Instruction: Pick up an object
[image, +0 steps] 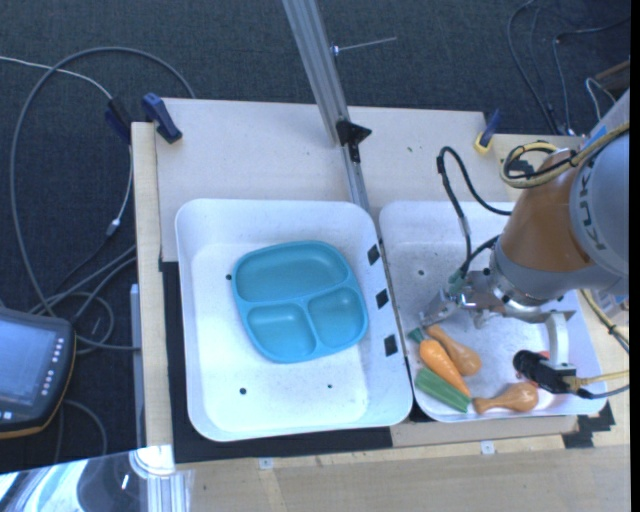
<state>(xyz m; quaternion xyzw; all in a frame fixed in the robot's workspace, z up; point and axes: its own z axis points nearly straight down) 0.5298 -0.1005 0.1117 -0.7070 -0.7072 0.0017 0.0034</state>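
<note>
The end effector, its opening impossible to tell, hovers at eleven o'clock of the orange carrot; crowded neighbouring toys could spoil a grasp.

partial lettering "ku" read on grey arm housing at right edge; rest cut off. no other legible text.

- The arm runs out of the frame at the right edge and covers part of the right bin.
- A dark monitor at the lower left is cut off by the left edge.
- The gripper is too small to read its fingers.
</note>
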